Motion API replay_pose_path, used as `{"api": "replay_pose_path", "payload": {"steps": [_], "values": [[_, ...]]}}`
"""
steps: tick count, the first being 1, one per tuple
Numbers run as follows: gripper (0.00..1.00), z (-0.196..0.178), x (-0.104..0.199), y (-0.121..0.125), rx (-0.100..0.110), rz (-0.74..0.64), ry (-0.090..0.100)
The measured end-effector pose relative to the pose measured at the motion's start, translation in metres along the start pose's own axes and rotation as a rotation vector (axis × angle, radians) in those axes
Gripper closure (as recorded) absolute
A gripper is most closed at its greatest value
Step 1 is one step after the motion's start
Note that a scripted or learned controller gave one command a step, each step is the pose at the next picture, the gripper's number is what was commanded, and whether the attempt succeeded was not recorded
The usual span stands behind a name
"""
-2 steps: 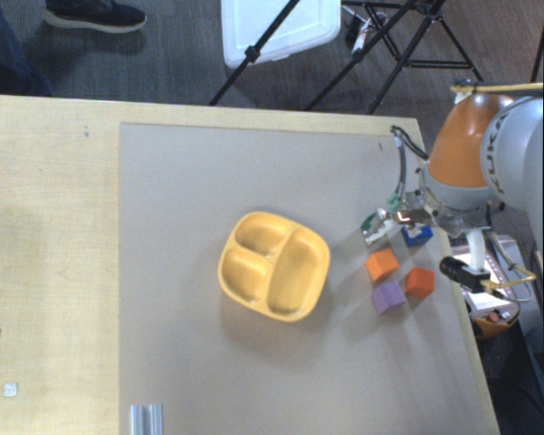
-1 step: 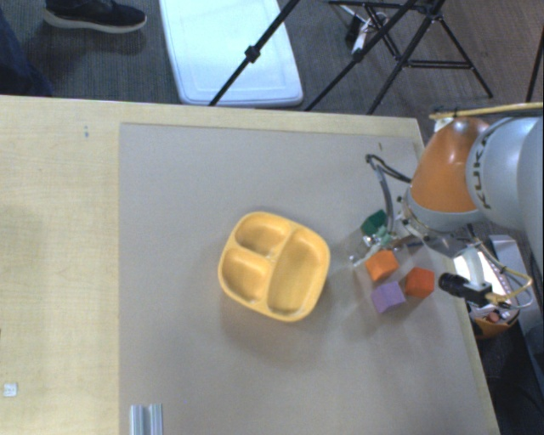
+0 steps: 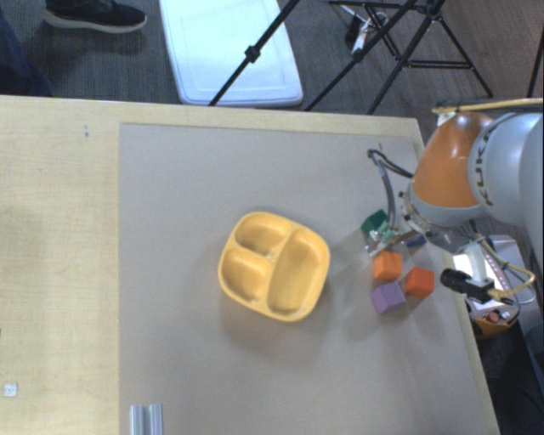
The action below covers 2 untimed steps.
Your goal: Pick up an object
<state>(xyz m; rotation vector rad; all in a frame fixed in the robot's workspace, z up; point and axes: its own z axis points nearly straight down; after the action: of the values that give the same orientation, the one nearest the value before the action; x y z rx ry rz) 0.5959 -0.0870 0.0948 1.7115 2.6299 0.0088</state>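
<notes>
Three small blocks sit close together near the right edge of the grey mat (image 3: 170,280). The orange block (image 3: 388,266) is the highest in the view. A darker, red-orange block (image 3: 419,281) lies just beside it to the right. The purple block (image 3: 388,296) lies just below them, and it looks like it touches the red-orange one at a corner, but the view is too small to be sure. A green thing (image 3: 374,224) sits a little above the orange block, right by the tip of the arm (I cannot tell what it is). The gripper (image 3: 393,238) is down low just above the orange block, mixed in with wires and small parts. I cannot tell if it is open or closed, and nothing can be seen held in it. The big grey arm with its orange band (image 3: 446,166) comes in from the right. A yellow plate (image 3: 274,268) with three parts rests near the middle of the mat, well apart from the blocks, to their left. The mat lies on a pale wood bench (image 3: 51,255). Past the bench, on the dark floor, are a white tray (image 3: 229,42), black stand legs (image 3: 425,34) and a black shoe (image 3: 93,13).
</notes>
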Motion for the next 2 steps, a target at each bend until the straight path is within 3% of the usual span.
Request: {"api": "replay_pose_path", "payload": {"steps": [1, 2], "values": [[0.00, 0.000, 0.000, 0.000, 0.000, 0.000, 0.000], [0.00, -0.023, -0.056, 0.050, 0.000, -0.016, -0.003]]}}
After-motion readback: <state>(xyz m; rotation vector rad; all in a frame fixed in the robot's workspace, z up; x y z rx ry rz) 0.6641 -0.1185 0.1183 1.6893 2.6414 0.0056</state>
